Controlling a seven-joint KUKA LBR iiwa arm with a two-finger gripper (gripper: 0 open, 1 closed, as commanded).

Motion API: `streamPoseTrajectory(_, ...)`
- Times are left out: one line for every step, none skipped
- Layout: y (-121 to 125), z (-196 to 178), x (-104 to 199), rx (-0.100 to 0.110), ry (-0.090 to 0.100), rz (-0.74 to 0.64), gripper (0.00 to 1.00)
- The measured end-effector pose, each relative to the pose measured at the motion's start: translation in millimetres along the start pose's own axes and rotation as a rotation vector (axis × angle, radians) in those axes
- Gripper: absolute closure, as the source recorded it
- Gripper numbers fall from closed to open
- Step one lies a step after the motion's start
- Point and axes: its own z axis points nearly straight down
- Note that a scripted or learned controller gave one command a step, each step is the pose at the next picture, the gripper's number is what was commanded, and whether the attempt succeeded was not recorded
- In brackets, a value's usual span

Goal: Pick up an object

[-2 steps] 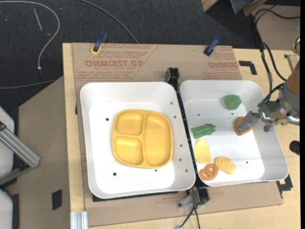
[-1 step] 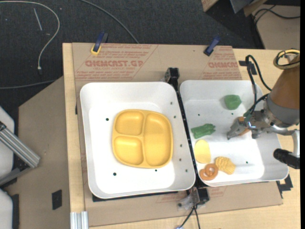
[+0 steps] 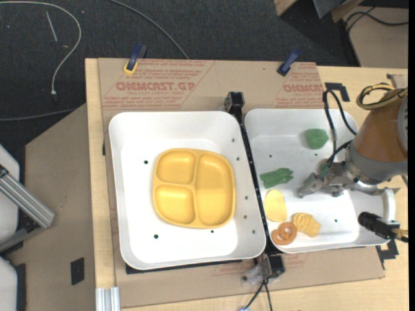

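Toys lie loose in the white bin (image 3: 259, 125) at the right of the frame, easy to reach: a green leafy piece (image 3: 277, 176), a round green piece (image 3: 316, 138), a pale yellow piece (image 3: 275, 205), a ridged yellow piece (image 3: 307, 224) and an orange ring (image 3: 283, 233). The metal gripper (image 3: 307, 188) hangs low beside the leafy piece, fingers spread, holding nothing. The left bin (image 3: 130, 193) holds a yellow divided plate (image 3: 194, 188). Red letters on the cardboard (image 3: 155, 85) seem to read "CHEMCAST GP"

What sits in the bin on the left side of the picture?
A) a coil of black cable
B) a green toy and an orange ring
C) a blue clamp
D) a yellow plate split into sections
D: the left bin holds a yellow divided plate, while the small green, yellow and orange pieces lie in the right bin.
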Motion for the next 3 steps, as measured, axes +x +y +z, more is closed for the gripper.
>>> streamPoseTrajectory(1.6,-11.6,0.4,-0.003,0.001,-0.001,1.0)
streamPoseTrajectory(3.4,-73.1,3.9,-0.009,-0.005,-0.002,1.0)
streamPoseTrajectory(6.7,-135.7,3.2,-0.011,-0.006,-0.002,1.0)
